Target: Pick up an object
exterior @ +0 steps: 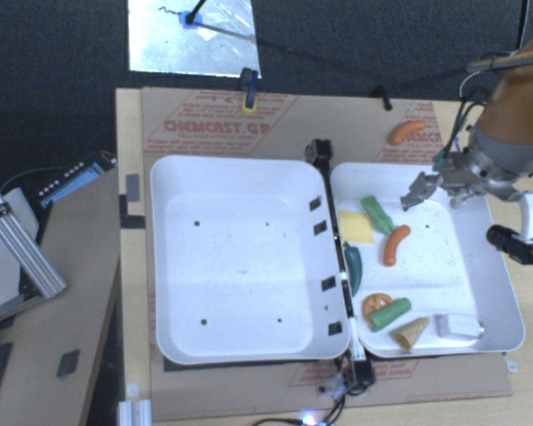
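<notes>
The gripper (424, 189), fingers apart and gripping nothing, hangs over the smooth white right bin (496, 295) near its far rim, with the glossy green cylinder (376, 213) just left of the fingertips, the orange sausage (394, 244) below them, and bare floor beyond.

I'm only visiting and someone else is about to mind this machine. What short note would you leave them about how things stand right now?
Gripper: over the right bin's far edge, holding nothing I can see.
Right bin: green piece, yellow block, orange sausage, dark green pepper, pretzel, green cylinder, cone, white block.
Another orange sausage lies on the board beyond the bin.
Done: nothing picked.
Left: grasp and lift one item.
</notes>
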